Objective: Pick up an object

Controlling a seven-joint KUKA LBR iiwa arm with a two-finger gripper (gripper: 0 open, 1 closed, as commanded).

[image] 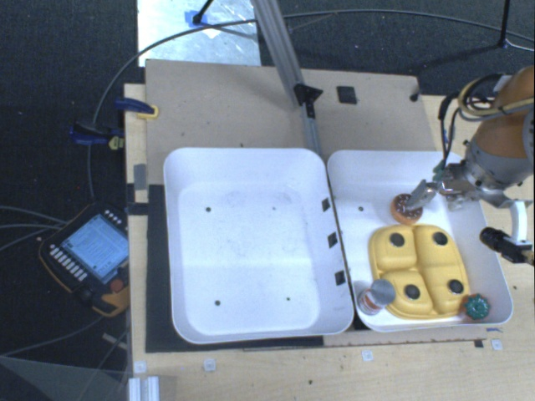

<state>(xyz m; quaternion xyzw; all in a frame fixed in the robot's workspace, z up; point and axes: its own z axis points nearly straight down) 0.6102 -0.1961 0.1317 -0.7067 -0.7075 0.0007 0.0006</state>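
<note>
The right bin holds a large yellow four-lobed block with dark holes. A small brown ring-shaped piece lies just above the block's upper left corner. A grey-capped little bottle rests at the block's lower left, and a teal knobbly ball sits in the bin's lower right corner. My gripper reaches in from the right and its tip is right at the brown ring, touching or just over it. The ring still looks to be lying on the bin floor.
The left bin lies beside the right one, with black clips along the shared wall. A slanted metal pole crosses above the bench at the back. A teach pendant lies on the floor at left.
</note>
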